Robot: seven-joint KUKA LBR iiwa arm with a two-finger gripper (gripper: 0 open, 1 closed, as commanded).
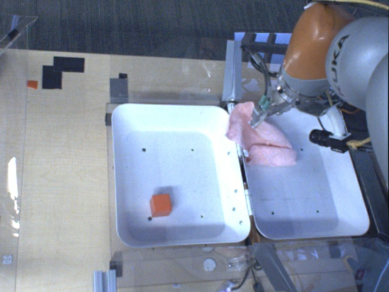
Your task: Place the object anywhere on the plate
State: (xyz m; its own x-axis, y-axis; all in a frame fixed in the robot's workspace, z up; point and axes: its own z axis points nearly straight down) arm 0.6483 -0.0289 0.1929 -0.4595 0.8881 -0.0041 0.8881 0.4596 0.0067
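1. Gripper (262,111) over right bin (316,221), at its 11 o'clock corner, fingers pinching pink cloth (261,140).
2. Cloth drapes below the gripper, touching the bin floor.
3. Orange block (161,205) in left bin (176,129), 7 o'clock.

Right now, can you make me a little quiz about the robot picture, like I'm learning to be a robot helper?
1. True or false: the orange block lies in the left bin.
2. Which bin holds the pink cloth? A) left bin B) right bin C) neither
3. Fill in: the gripper is over the upper-left part of the ____ cloth.

Key:
1. True. It sits near that bin's lower-left corner.
2. B. The cloth lies bunched in the right bin, with one edge up against the wall between the bins.
3. Pink.
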